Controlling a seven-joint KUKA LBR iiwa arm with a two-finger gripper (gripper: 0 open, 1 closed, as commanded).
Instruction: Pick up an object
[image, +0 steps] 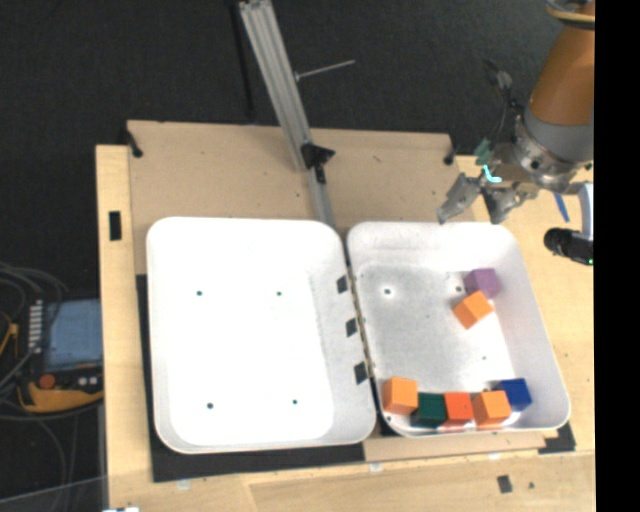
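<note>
**Blocks sit in the right-hand bin; gripper hangs spread above its far rim**

Starting at the left of the frame, you have the left bin (245, 335), a shallow white tray with rounded corners whose floor shows a few small dark dots. It butts against the right bin (365, 250) along the middle of the picture, where small dark clips mark the seam.

The right bin carries all the blocks you see. Along its lower edge, reading left to right, there is an orange block (401, 394), a dark green block (431, 408), a red-orange block (458, 406), another orange block (491, 406) and a blue block (514, 392); they lie in a row, each touching or just beside its neighbour. Higher up, towards the bin's upper right, an orange cube (474, 309) sits turned at an angle, with a purple cube (483, 281) just above it, the two touching or nearly so.

Your candidates are small, plain-coloured cubes, all loose on the bin floor.

In the upper right of the frame the gripper (483, 200) hangs over the bin's far rim, its two fingers spread apart with nothing between them. The purple cube lies below it in the picture, near but apart; the bottom row is well apart from it.
</note>
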